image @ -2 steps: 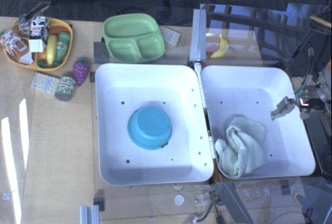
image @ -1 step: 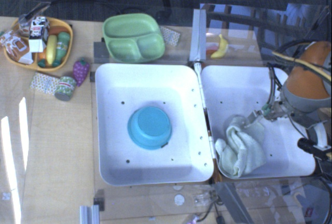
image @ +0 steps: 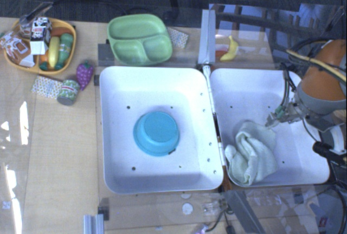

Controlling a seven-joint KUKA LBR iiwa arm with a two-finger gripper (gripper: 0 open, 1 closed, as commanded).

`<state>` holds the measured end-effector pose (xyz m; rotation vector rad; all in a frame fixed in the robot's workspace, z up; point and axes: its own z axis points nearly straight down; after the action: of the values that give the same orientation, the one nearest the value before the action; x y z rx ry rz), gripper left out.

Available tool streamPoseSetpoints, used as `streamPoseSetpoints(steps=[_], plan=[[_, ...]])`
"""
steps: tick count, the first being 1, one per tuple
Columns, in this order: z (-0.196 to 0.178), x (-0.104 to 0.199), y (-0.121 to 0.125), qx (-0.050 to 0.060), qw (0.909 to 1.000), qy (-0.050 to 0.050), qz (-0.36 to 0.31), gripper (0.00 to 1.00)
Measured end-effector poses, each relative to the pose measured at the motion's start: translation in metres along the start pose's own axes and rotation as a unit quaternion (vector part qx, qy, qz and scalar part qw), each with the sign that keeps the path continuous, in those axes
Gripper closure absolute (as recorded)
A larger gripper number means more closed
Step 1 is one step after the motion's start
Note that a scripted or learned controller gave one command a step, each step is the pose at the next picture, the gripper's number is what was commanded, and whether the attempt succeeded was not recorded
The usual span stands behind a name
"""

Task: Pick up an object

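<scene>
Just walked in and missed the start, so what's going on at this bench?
A robot arm reaches in from the right over the right bin. Its tool sits low beside a crumpled pale cloth, near the cloth's upper edge; nothing is lifted yet. An upturned blue bowl lies untouched in the left bin.

No text, brand, number or sign can be read anywhere. The small packets in the yellow bowl (image: 40, 43) and the little can (image: 68, 91) on the worktop (image: 49, 162) carry printed patterns, but they are too small and blurred to make out.
</scene>
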<state>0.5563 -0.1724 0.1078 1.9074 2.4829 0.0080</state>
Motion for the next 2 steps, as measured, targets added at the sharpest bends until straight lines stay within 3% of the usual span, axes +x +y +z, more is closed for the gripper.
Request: streamPoseSetpoints(steps=[1, 2], plan=[[-0.086, 0.019, 0.071, 0.002, 0.9988, 0.001, 0.048, 1.0], [-0.097, 0.02, 0.073, 0.001, 0.999, 0.0, 0.044, 1.0]])
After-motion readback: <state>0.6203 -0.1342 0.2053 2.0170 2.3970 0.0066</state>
